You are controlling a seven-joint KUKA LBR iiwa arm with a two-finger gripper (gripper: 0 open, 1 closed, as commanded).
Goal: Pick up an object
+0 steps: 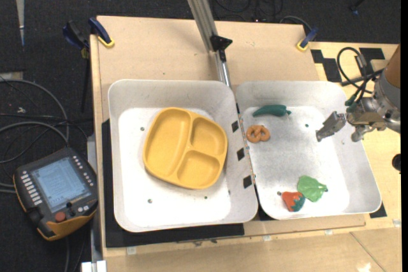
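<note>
Camera view: claw [344,125] over right bin [357,156], nothing seen btwn its fingers.
Objs in right bin: green pepper [272,111] near top, pretzel [258,133] just below it by the left wall, green leafy piece [311,188] touching a red-orange piece [293,200] toward the front. Claw hangs at the bin's right side w/ fingers apart, well apart from all four. Left bin [127,137] holds a yellow divided plate [185,148]. Both bins sit on the desk [153,48]; teach pendant [54,191] on the floor at left.

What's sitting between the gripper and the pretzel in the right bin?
Nothing: in the camera view, bare white bin floor runs from the gripper to the pretzel.
</note>
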